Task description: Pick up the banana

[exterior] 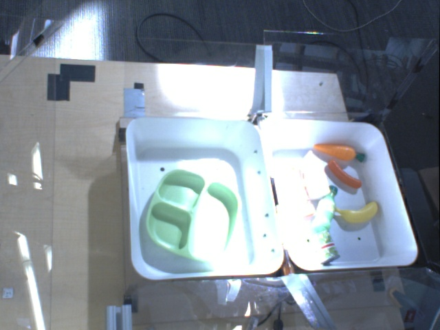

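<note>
A yellow banana (359, 214) lies in the right bin (385, 157), toward its front right, with its curve facing up. Its left end touches a green and white packet (323, 224).
An orange carrot (337, 152) and a red sausage-shaped piece (344, 174) lie behind the banana in the right bin. A white flat item (313, 177) sits to their left. The left bin (137, 150) bears a green divided plate (189, 215). A grey post (263, 81) stands behind the bins.
</note>
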### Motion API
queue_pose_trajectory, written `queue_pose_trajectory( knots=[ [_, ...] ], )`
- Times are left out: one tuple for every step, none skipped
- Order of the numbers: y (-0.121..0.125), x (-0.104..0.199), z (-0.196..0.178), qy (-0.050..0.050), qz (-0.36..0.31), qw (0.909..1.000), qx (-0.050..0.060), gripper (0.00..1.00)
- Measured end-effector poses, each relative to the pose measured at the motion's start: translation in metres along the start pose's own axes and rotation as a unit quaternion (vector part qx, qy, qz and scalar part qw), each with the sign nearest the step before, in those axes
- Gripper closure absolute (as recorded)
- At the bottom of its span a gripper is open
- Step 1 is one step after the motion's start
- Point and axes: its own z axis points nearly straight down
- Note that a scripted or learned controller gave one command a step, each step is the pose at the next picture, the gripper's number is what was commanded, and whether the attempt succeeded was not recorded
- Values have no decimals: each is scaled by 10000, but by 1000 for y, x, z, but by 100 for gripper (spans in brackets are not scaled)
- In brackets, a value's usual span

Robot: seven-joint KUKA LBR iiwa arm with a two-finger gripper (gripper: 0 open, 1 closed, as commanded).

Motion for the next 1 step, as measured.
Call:
queue_pose_trajectory(
  knots=[
    [-2, -2, 283, -28, -518, 9986, 25, 0]
  ],
)
